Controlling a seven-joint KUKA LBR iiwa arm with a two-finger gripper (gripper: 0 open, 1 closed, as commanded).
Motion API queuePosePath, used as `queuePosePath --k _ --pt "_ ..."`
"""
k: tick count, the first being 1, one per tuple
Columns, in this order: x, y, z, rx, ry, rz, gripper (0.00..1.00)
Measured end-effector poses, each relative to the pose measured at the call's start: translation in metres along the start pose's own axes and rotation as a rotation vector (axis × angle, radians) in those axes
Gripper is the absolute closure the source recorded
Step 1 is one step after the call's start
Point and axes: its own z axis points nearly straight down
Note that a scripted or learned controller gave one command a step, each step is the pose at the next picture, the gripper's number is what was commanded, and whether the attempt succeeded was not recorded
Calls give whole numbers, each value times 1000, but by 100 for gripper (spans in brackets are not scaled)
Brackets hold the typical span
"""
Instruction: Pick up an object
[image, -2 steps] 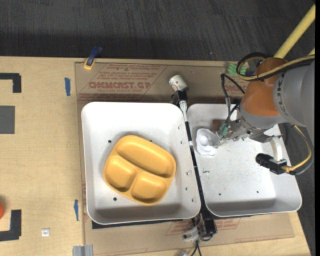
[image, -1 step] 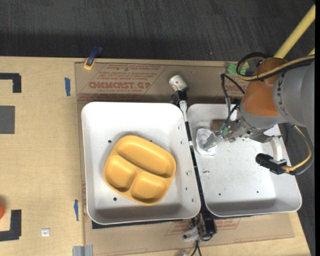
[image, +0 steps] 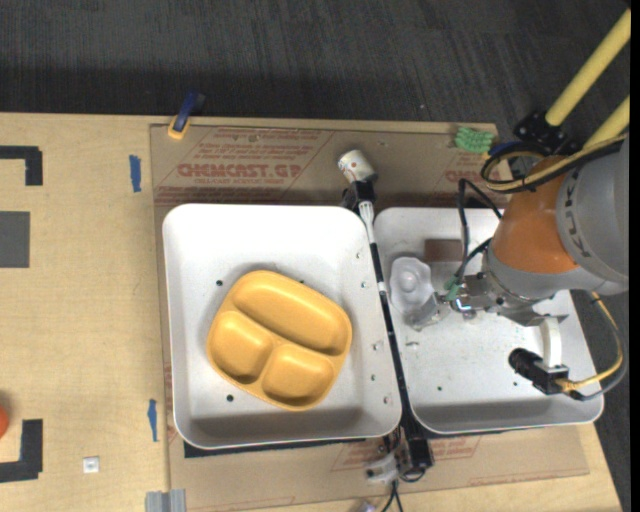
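Note:
A yellow three-compartment plate (image: 280, 338) lies in the middle of the left bin (image: 190, 300). A clear plastic cup (image: 408, 282) sits at the left side of the right bin (image: 480, 400), close to the divider. My gripper (image: 438, 300) is down in the right bin, right beside the cup on its right and touching or nearly touching it. The arm's orange band (image: 530, 240) hangs above the bin's right half. A small brown block (image: 443, 247) lies near the right bin's back wall.
The two bins meet along a central ridge (image: 385, 330). A white and black fixture (image: 355, 170) stands behind the bins on the cardboard sheet. The wooden bench extends to the left.

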Motion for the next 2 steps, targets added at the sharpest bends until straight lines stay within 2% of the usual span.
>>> queuePosePath --k 1,2 --pt "9 -66 0 1 0 -69 0" --pt "3 -7 0 -2 -1 113 0"
